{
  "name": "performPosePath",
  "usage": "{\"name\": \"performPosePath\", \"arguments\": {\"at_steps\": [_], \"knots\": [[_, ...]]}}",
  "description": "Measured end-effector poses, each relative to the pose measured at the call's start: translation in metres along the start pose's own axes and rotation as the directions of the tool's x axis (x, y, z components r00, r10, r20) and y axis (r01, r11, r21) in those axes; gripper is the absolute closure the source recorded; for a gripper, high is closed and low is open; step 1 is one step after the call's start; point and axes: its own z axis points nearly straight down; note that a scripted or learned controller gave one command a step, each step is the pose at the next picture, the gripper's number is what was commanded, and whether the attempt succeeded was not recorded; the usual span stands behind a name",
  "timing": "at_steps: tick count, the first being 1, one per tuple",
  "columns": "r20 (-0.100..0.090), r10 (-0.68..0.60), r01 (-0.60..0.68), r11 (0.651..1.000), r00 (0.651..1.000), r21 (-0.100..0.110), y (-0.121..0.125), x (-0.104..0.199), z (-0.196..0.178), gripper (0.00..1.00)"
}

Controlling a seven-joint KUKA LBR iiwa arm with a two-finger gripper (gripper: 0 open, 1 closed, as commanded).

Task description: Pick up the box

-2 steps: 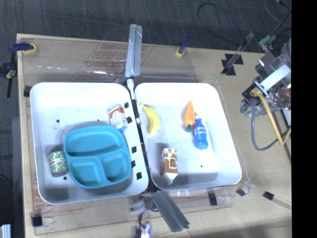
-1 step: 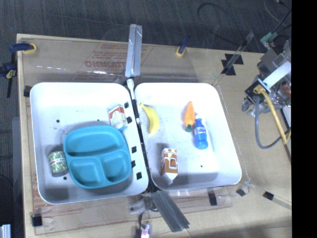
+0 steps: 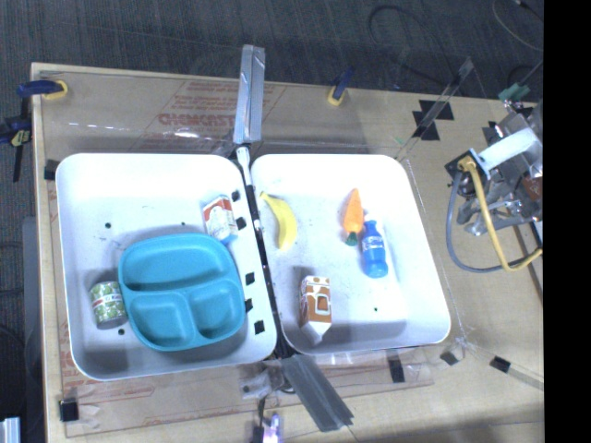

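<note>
On the tabletop (image 3: 480, 340) two white bins sit side by side, and the largest thing in them, a blue divided plate (image 3: 182, 291), fills the 5 o'clock part of the left bin (image 3: 78, 178), with a small green-labelled can (image 3: 107, 304) just beside it at 9 o'clock and a small red-and-white carton (image 3: 218, 217) near its 1 o'clock corner. The right bin (image 3: 406, 187) holds the box (image 3: 315, 304), an orange-and-white carton standing near the 7 o'clock corner, close to the centre divider and the front wall; a banana (image 3: 281, 221) lies at its 11 o'clock, and an orange carrot (image 3: 353, 212) touches a blue bottle (image 3: 373, 250) toward 2 o'clock. The arm's gripper (image 3: 489, 197) hangs at 3 o'clock, well apart from the bins; I cannot tell how its fingers stand, and nothing shows between them. Likely risks: the tall box tipping under an off-centre descent, a finger striking the nearby wall, or the program taking the other carton instead.
</note>
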Motion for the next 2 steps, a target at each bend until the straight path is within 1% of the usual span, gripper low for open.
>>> {"name": "performPosePath", "arguments": {"at_steps": [2], "knots": [[0.007,-0.015,0.015,1.000,1.000,0.006,-0.0014,0.0014,-0.0193,1.00]]}}
